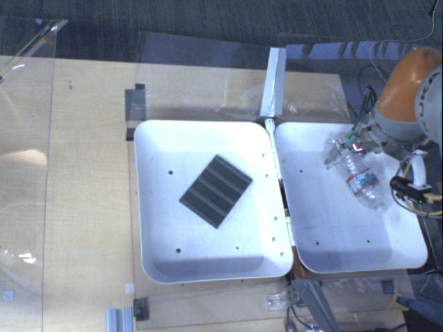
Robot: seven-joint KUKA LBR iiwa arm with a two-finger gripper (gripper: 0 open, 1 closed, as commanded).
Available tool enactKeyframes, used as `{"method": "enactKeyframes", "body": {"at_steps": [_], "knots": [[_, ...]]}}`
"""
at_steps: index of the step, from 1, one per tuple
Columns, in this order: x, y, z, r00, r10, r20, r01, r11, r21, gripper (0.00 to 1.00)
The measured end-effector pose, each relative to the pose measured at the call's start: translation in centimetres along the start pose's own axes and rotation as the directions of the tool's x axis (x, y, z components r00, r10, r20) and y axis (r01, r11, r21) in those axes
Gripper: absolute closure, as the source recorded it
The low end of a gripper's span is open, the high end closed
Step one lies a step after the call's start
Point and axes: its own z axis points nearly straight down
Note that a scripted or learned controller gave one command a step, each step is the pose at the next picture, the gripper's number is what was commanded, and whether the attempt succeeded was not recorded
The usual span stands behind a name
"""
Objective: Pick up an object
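A clear plastic bottle [363, 182] with a blue and red label lies on its side in the right bin [325, 241]. Its upper end points toward the bin's back. My gripper [344, 151] hangs low over that upper end of the bottle, reaching in from the right below the orange band [408, 81]. Whether it touches the bottle is unclear. A dark grey ribbed rectangular pad [216, 190] lies flat and turned diagonally near the middle of the left bin [159, 241], far from the gripper.
A grey metal divider post [273, 81] stands behind the seam between the two bins. Cables [412, 185] hang by the arm over the right bin's right side. The wooden bench [69, 185] extends to the left.
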Motion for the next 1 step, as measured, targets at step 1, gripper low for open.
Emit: {"method": "enactKeyframes", "body": {"at_steps": [1], "knots": [[4.83, 3.81, -6.44, 0.999, 0.037, -0.004, -0.037, 0.999, 0.009, 1.00]]}}
